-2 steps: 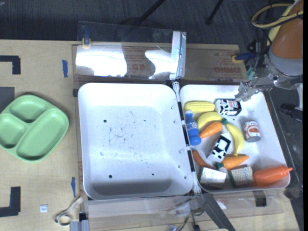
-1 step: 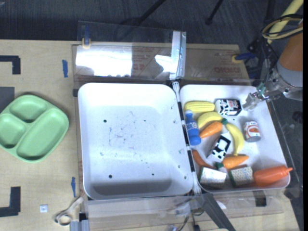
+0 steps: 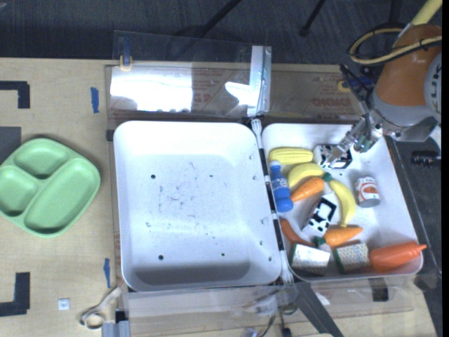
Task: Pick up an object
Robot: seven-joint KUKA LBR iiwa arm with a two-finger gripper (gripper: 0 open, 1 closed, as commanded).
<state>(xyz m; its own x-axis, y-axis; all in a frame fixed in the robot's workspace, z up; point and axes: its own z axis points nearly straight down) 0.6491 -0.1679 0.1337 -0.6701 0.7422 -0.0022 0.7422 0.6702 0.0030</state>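
The grey arm with its orange band reaches in from the right and sets the gripper (image 3: 345,153) low over the back of the right-hand shallow white bin (image 3: 400,188), apparently to take the small black-and-white object (image 3: 335,157) beside the yellow plastic banana (image 3: 290,155), one of about 10 toys crowded there. Whether the jaws stand open or closed I cannot tell, as their tips merge with that object, and contact is equally unclear. The left-hand white bin (image 3: 186,195) carries only scuff marks.

The end effector (image 3: 335,157) hovers over the right bin (image 3: 396,188) beside 2 bananas (image 3: 309,163).
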